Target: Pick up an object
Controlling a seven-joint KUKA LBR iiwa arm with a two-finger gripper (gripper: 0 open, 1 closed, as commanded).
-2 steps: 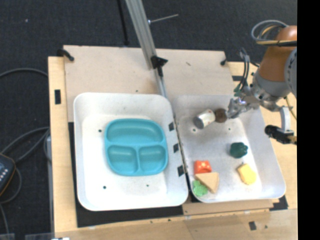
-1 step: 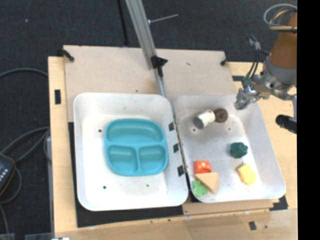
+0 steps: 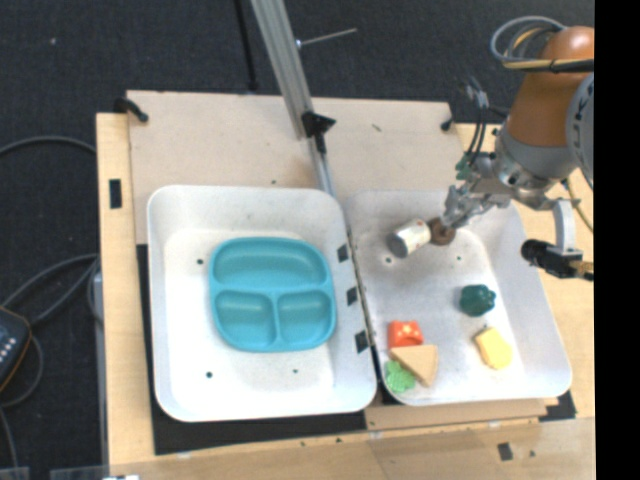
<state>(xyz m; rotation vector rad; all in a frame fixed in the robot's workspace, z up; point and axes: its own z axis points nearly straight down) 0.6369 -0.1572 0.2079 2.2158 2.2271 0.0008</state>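
My gripper (image 3: 449,222) hangs over the back of the right bin (image 3: 530,268), reaching in from the right. Its tip meets the brown end of a small white cylinder (image 3: 409,239), which lies tilted to the gripper's left near the bin's back middle. Whether that piece is gripped or merely touched cannot be made out. Further forward in the same bin lie a dark green lump (image 3: 477,299), a yellow piece (image 3: 492,348), a red-orange block (image 3: 405,332), a tan wedge (image 3: 420,361) and a small green piece (image 3: 399,376).
The left bin (image 3: 180,228) holds a teal divided plate (image 3: 271,294) at its middle. A slanted metal post (image 3: 290,68) rises behind the bins, near their shared wall. Bare bin floor lies between the cylinder and the front objects.
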